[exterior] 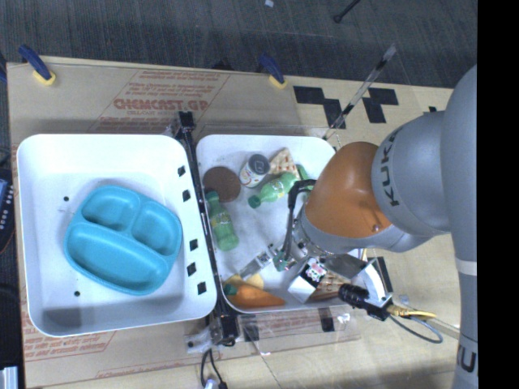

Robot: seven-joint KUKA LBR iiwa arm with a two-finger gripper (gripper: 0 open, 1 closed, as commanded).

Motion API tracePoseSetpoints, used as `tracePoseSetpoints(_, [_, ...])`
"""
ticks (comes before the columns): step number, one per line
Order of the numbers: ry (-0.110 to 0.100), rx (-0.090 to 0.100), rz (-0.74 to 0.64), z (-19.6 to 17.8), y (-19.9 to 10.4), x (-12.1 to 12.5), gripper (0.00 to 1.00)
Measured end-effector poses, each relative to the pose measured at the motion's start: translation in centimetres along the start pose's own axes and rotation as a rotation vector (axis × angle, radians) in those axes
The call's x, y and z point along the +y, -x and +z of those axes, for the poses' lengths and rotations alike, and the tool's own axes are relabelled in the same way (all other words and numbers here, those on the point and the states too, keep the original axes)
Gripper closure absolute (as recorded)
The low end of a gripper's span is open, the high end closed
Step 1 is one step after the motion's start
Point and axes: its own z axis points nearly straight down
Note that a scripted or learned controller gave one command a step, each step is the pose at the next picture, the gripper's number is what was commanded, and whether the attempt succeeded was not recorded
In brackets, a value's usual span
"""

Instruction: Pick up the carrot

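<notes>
Left bin (32,217) holds tray (122,237); right, carrot (255,298).

My gripper (280,259) hangs in the right bin (237,146), just behind the carrot (256,297); a divided tray (122,237) lies in the left bin (32,160)

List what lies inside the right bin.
The right bin holds a carrot at its near edge, two green bottles, a brown disc, a small can and a pizza-like wedge. The arm covers the bin's right part.
</notes>
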Motion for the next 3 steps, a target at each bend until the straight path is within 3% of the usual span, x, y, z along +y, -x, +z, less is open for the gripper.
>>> tracePoseSetpoints(1, [0.004,-0.005,0.082,-4.7,-0.5,0.3,0.0])
tracePoseSetpoints(2, [0.007,-0.01,-0.29,0.8,0.8,-0.1,0.0])
tracePoseSetpoints(3, [0.007,-0.012,-0.264,-9.1,2.0,-0.9,0.0])
